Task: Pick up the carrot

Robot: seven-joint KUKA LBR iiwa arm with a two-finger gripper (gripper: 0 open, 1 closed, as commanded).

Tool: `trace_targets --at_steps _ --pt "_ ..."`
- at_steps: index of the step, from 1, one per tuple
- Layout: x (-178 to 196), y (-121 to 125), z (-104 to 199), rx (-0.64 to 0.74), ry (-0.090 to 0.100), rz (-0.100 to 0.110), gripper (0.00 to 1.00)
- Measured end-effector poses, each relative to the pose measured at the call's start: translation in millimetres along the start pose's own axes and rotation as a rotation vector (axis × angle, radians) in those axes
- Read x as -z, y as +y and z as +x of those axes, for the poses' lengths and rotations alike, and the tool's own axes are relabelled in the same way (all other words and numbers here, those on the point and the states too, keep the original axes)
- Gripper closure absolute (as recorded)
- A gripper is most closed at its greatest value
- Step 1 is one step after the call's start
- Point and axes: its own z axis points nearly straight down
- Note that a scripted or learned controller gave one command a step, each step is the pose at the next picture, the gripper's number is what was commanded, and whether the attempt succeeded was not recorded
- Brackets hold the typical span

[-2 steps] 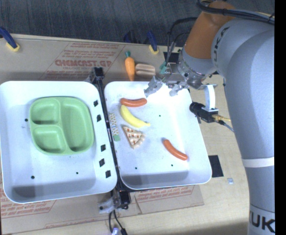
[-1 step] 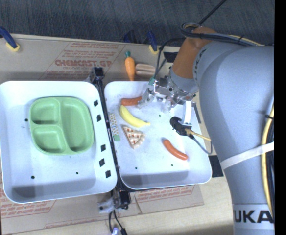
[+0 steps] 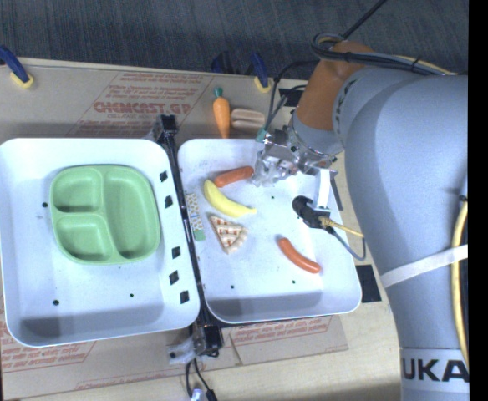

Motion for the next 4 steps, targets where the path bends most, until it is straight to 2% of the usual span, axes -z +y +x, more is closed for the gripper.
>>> trace_targets --at_steps 1,2,3,4 --pt "27 -9 -10 0.434 -0.002 -0.006 1.0" --pt "52 -34 -49 1.049 -0.005 -0.006 1.0" --pt "183 -67 -57 1.264 -0.01 -0.01 1.0" --pt "-11 -102 -24 1.185 -0.005 -0.006 1.0"
